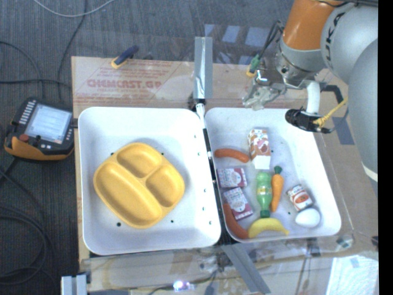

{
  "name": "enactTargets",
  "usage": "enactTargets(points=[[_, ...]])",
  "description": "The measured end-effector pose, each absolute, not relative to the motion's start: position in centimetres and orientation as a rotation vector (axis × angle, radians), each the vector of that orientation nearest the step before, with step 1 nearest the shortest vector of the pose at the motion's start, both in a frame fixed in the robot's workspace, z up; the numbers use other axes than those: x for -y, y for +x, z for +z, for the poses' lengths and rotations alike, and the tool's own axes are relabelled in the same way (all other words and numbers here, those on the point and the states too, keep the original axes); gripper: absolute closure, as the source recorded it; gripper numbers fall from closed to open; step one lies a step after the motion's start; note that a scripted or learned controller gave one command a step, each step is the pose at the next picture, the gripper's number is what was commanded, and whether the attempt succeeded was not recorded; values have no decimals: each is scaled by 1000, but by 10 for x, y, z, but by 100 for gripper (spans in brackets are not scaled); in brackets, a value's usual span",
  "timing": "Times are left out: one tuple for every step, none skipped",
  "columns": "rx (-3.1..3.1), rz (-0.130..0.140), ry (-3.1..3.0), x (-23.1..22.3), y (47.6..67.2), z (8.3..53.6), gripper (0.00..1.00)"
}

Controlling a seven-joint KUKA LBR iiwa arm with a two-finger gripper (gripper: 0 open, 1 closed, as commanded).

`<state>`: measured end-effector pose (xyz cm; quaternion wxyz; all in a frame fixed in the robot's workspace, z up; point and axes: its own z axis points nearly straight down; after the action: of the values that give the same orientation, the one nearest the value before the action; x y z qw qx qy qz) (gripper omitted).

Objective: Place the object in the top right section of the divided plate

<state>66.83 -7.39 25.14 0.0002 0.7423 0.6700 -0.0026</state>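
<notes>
The end effector [258, 96] hangs above the right bin's [328, 183] far rim; whether it is open I cannot tell, and nothing shows between its fingers. The toys lie in that bin: carrot [277, 189], banana [268, 227], egg [307, 217]. They look light, stiff and smooth, so best gripped across the narrow middle. They lie crowded. The plate [139, 184] sits left of the bin, open above.

- The floor [123, 23] is covered in dark grey carpet.
- A thin white cable [61, 8] is looped across it at the top left, and black cables [18, 226] are trailed along the left side.
- A handheld control pad [40, 129] with a lit screen is laid on the floor, left of the bench [141, 82].
</notes>
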Motion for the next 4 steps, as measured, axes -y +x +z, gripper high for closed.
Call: enactTargets(points=[[-2552,-1,1836,16,664,183,100],[-2838,1,1350,-33,602,183,100],[-2809,-2,1416,-103,495,182,100],[-3078,3,623,-126,542,228,100]])
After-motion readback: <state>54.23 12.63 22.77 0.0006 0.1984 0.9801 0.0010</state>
